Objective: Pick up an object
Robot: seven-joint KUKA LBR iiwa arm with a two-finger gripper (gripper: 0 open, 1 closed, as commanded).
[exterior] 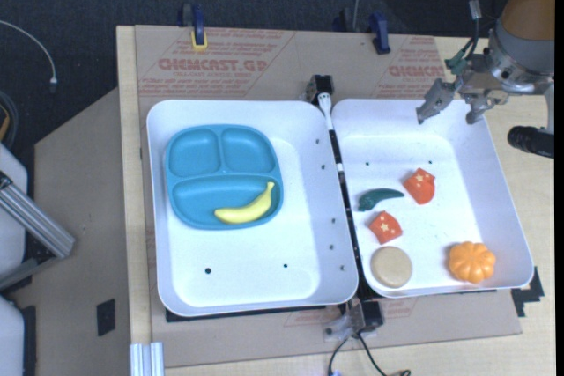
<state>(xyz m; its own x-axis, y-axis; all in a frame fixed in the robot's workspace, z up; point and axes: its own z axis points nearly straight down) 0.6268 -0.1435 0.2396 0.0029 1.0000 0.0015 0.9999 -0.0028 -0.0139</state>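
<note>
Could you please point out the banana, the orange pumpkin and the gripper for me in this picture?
banana (246,206): camera view, middle of its yellow curve, lying on the blue plate.
orange pumpkin (471,262): camera view, centre of its ribbed top.
gripper (456,106): camera view, midway between its spread fingertips.

The right bin (493,189) holds five small items lying apart: a red strawberry-like piece (420,186), a dark green pepper (379,198) on its side, a second red piece (386,227), a round beige disc (391,267), and an orange pumpkin (471,261) near the bin's front right corner.
</note>
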